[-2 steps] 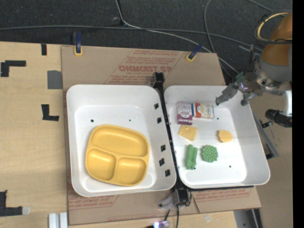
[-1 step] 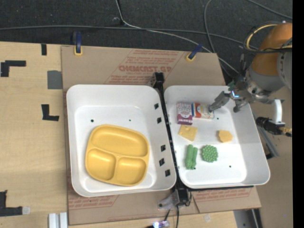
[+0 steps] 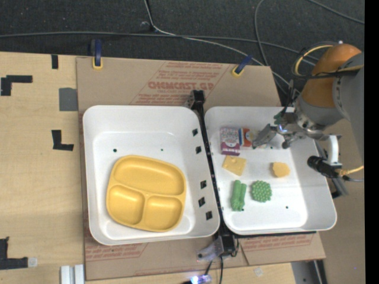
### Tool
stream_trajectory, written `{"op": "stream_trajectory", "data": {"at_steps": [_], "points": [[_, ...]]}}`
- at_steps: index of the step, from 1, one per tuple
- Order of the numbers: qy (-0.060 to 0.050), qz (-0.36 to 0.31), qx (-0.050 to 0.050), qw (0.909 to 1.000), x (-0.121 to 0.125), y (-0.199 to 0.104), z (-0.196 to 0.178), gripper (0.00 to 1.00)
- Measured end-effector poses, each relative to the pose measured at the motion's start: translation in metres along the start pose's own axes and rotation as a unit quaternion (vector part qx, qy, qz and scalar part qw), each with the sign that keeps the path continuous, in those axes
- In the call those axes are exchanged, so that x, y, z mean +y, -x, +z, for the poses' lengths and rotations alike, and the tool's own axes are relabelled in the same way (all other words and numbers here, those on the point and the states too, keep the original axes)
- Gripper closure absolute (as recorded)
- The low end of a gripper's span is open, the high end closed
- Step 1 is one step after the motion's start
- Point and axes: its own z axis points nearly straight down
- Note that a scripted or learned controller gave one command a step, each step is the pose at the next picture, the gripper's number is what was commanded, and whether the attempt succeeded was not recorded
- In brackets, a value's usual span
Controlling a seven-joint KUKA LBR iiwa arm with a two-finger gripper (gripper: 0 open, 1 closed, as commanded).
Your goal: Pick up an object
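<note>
Green veg (image 3: 238, 194) near front rim of right bin (image 3: 323, 220) | pincer (image 3: 273, 134) over bin's back, grip state unclear, can't tell | pouch (image 3: 229, 139) just left of pincer, long axis front-back

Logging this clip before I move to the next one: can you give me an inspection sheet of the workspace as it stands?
Surface: cardboard sheet on a wooden bench, bearing the left bin and right bin side by side.
Job's things: right bin holds a small carton, cheese wedge, orange piece, green pod and green knobbly ball, all apart from each other.
Clutter: yellow divided tray in the left bin.
Grippers: pincer over the right bin's far side, holding nothing; finger state unclear.
Cables: black cables across the dark floor; yellow loop by the arm.
Surroundings: two clamps on the cardboard's far edge.
</note>
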Motion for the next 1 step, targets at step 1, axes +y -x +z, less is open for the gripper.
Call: {"op": "stream_trajectory", "data": {"at_steps": [1], "points": [[0.003,0.000,-0.001,1.0000,0.0006,-0.0006,0.0298,0.00]]}}
